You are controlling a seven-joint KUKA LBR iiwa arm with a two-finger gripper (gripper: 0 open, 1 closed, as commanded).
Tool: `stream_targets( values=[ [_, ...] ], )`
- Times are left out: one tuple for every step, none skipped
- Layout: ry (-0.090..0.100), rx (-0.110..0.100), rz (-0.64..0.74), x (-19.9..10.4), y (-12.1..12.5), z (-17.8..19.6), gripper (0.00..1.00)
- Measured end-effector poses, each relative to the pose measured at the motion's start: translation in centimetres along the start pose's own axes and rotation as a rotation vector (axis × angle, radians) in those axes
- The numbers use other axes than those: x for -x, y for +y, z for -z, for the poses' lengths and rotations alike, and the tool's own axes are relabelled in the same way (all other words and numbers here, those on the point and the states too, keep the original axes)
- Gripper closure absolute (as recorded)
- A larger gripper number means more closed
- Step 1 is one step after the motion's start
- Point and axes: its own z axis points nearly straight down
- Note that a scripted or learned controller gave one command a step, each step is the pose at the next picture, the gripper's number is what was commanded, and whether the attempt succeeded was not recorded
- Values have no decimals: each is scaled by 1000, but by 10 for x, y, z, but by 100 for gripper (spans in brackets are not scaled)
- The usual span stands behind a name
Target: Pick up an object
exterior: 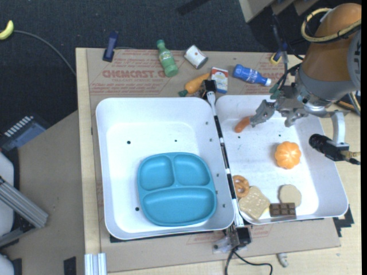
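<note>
Two white bins sit side by side on the bench, and over the far part of the right bin (338,202) the gripper (279,112) hangs open and empty, with the orange (287,154) lying just nearer, at mid-bin.

Right bin (321,176) has the most open floor around the orange (287,154): bare white above it, left of it toward the divider, and right of it to the wall. Below the orange it's crowded, with a pretzel (240,184), cracker (254,203), cookie (290,195) and chocolate bar (282,210) packed near the front rim. The gripper (279,112) sits above the orange, just beside what might be a small carrot (242,124), hard to say.
</note>
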Motion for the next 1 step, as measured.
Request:
stream_targets(
  values=[
    [0, -2, -2, 64, -50, -20, 0]
  ],
)
